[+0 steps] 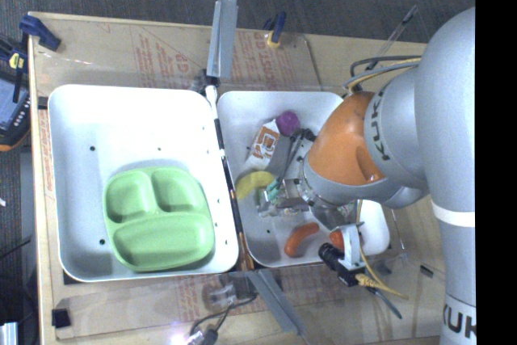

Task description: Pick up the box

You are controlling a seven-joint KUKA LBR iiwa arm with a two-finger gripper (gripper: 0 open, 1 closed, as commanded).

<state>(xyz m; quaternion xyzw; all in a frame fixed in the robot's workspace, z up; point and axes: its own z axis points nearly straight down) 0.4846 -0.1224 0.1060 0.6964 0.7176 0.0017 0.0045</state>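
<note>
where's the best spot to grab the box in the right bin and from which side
Probably its long edges, coming straight down from above. The box lies flat and slanted on the floor of the right bin, so only the top is open. The purple ball crowds its upper corner, and the gripper sits just below it.

Wooden bench point(145, 44) bearing two white bins point(73, 174) side by side, perhaps blue clamps point(39, 30) at its edge.

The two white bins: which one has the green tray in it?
The left bin holds the green tray. The right bin has small things instead, like a purple ball and a box.
</note>
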